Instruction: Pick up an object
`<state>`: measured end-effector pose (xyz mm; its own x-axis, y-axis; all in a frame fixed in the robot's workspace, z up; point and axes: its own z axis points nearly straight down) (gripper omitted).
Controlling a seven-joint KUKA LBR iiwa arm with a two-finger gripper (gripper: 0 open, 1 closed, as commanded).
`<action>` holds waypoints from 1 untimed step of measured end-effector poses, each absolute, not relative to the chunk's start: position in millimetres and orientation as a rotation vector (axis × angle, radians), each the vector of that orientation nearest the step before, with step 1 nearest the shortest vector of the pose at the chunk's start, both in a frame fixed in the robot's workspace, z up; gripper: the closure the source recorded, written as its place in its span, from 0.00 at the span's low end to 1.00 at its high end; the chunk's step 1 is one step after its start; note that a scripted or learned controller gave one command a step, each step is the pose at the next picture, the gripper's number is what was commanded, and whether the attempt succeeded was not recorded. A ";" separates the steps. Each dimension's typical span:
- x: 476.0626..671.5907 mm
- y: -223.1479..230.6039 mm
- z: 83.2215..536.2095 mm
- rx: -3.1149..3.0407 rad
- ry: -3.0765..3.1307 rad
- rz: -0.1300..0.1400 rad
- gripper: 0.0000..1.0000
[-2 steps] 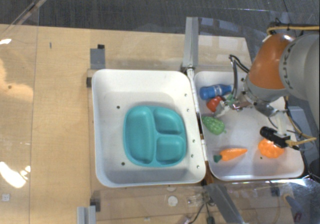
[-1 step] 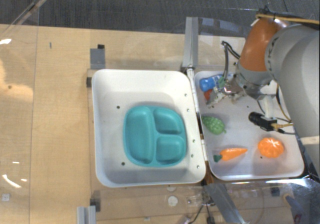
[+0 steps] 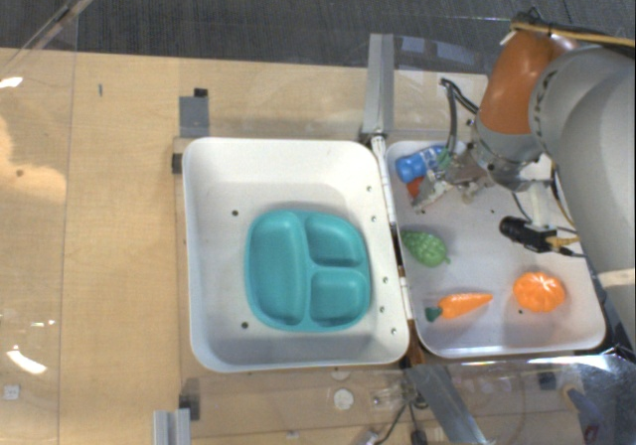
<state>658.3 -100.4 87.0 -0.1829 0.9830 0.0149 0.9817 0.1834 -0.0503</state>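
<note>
The gripper (image 3: 434, 181) was seen low in the right bin (image 3: 497, 339), at its far left corner, touching a blue object (image 3: 410, 166). Whether anything was clamped could not be told. A red item (image 3: 414, 189) was glimpsed just beside it. Nearer the camera, a green bumpy toy (image 3: 427, 248), a toy carrot (image 3: 462, 305) and an orange toy fruit (image 3: 539, 292) were laid well apart. The blue object was judged light, stiff and slick plastic, best taken across its narrow middle. In the left bin (image 3: 219, 224), 1 teal divided tray (image 3: 306, 269) was noted.

2 white bins (image 3: 214, 234), 1 teal tray (image 3: 306, 269), 1 carrot (image 3: 462, 305), 1 orange (image 3: 539, 292).
</note>
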 end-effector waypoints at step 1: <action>658.4 -99.4 87.0 -1.971 -2.396 0.049 0.00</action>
<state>658.4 -99.4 87.0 -0.1926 0.9812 0.0095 0.9800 0.1929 -0.0490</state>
